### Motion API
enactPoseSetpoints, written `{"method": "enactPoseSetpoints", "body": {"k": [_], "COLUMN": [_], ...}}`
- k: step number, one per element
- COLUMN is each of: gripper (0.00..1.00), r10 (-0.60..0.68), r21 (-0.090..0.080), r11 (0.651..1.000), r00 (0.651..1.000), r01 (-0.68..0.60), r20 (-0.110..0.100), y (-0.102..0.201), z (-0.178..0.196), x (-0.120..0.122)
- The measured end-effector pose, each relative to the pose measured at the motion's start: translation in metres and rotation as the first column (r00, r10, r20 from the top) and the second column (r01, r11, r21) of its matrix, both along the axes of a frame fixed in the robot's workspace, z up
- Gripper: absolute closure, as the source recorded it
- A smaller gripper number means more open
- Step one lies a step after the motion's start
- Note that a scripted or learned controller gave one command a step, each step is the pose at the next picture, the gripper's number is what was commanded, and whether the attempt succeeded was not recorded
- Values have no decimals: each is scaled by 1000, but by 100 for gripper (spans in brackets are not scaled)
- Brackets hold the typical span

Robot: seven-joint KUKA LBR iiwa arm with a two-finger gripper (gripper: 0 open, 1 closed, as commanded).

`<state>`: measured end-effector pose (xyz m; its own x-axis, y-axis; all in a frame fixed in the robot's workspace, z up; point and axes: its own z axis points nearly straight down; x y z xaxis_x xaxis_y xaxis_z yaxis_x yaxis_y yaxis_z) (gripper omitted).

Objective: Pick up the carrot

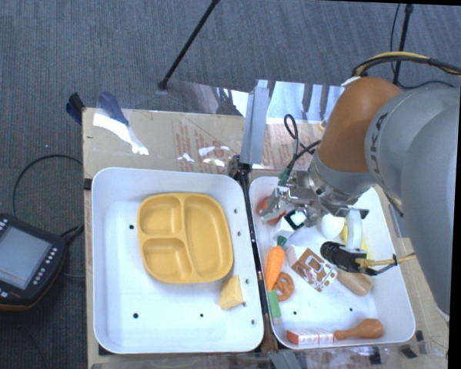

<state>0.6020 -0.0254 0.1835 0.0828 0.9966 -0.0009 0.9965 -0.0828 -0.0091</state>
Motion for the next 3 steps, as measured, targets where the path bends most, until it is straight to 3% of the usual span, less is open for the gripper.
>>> {"method": "enactPoseSetpoints", "body": {"k": [1, 2, 3], "gripper": [0, 0, 0], "r10": [0, -37, -39], "r21": [0, -1, 0], "r11": [1000, 999, 999], "r00": [1000, 999, 999], "r01": [0, 37, 39], "r20": [0, 2, -1], "y": [0, 15, -29], "z": [0, 8, 0], "x": [0, 34, -31]}}
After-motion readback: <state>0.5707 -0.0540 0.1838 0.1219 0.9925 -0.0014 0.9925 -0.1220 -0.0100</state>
